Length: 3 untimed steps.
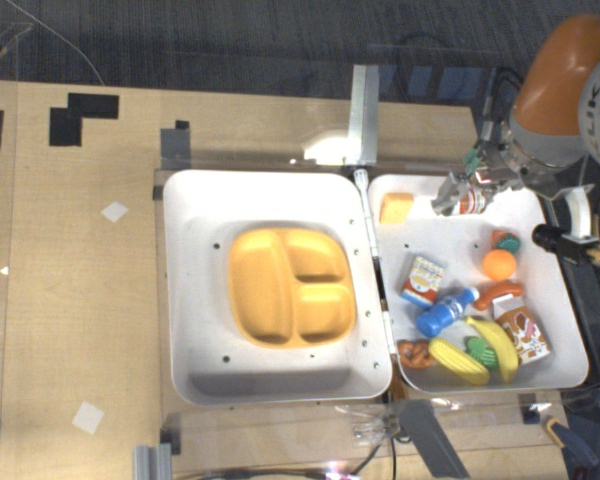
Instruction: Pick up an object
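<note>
Can [467,201]: you'll find it in the upper right of the frame, at the back of the right bin [570,353], a small red-and-white thing right at the claw tips; part of it is hidden by the claw.
Claw [464,190]: sits low over the can, metal parts on both sides of it. You cannot tell from this slant whether it is open or clamped, nor whether the can is between the tips or just beneath them.
Can versus claw: touching or all but touching; the can peeks out on the claw's lower right side.
Handling, my guess: stiff, light, smooth-sided, so likely to slip or roll. You would do best to take it across the round body, near the middle, not by an end.
Risk: the bin's back wall is just beside it, so a tip could catch the wall.
Cheese [396,208]: yellow block left of the claw, near but apart.
Orange [498,264]: below and right of the can, well clear of the claw.
Carton [423,279]: centre of the right bin, apart from the can.
Bottle [445,312]: blue, lying below the carton.
Bananas [458,360]: lower part of the right bin, far from the claw.
Left bin [195,268]: holds a yellow tray [288,285], middle of the frame.
Arm [570,78]: comes in from the upper right corner.
</note>
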Tool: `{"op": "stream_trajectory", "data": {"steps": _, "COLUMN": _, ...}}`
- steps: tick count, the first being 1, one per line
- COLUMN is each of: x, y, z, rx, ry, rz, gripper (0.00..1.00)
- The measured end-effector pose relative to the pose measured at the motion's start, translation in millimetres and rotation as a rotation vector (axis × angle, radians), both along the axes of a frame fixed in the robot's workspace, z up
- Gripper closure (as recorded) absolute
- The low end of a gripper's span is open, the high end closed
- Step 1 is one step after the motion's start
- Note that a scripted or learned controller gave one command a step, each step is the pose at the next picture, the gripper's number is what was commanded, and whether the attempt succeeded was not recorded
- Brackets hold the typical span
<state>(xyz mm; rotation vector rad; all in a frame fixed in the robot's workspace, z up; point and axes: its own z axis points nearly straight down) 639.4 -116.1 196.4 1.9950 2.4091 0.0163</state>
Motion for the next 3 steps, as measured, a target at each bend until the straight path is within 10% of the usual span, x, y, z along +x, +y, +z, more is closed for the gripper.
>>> {"op": "stream_trajectory", "data": {"steps": 1, "x": 30.8, "y": -29.4, "z": -4.5, "rx": -0.001, "ry": 0.010, "rz": 0.019, "gripper": 1.00}}
{"op": "stream_trajectory", "data": {"steps": 2, "x": -66.9, "y": 9.4, "z": -19.2, "rx": 0.001, "ry": 0.014, "rz": -0.048, "gripper": 1.00}}
{"op": "stream_trajectory", "data": {"steps": 3, "x": -64.9, "y": 9.3, "z": -7.2, "rx": 0.002, "ry": 0.007, "rz": -0.047, "gripper": 1.00}}
